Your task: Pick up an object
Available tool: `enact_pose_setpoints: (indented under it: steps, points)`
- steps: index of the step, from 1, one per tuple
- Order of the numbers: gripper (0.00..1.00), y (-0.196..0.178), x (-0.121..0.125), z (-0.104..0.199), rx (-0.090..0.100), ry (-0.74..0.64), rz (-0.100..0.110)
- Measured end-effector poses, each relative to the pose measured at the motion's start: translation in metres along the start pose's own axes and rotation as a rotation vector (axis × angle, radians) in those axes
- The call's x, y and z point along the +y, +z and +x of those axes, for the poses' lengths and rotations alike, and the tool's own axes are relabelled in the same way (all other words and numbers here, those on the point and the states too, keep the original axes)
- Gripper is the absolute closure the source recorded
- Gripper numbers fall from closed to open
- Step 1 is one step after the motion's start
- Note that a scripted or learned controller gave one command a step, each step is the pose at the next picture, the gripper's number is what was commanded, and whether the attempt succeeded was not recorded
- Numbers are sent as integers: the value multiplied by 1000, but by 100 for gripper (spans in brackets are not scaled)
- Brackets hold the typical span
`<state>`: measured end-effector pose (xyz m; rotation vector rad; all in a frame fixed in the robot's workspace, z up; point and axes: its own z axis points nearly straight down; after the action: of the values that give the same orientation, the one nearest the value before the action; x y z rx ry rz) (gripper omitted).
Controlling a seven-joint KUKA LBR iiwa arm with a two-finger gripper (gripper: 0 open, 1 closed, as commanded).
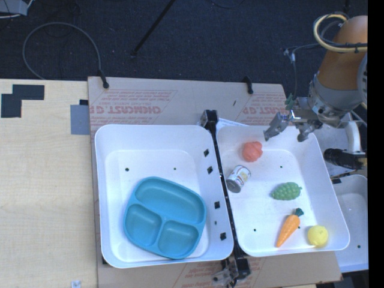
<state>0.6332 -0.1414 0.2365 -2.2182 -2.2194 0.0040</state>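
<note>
- The two-finger gripper (288, 126) on the grey arm hangs over the far edge of the right white bin (333, 204); its fingers are spread apart and nothing is between them.
- The things to pick all lie in that bin: a round reddish toy fruit (252, 151), a small silver tin can (238, 178) on its side, a green bumpy toy fruit (286, 191), an orange toy carrot (288, 228), a yellow toy lemon (318, 236).
- The left white bin (105, 179) holds a blue plastic tray with compartments (164, 216).
- The task seems not yet begun; the descent, the grasp and the lift are all left; the reddish fruit is nearest.
</note>
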Motion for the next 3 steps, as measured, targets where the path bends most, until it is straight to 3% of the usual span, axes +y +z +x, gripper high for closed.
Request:
enact_pose_setpoints:
  steps: [1, 3]
  points:
    - [0, 65, 2, 2, 1, 0, 6]
    - [0, 152, -6, 6, 0, 0, 2]
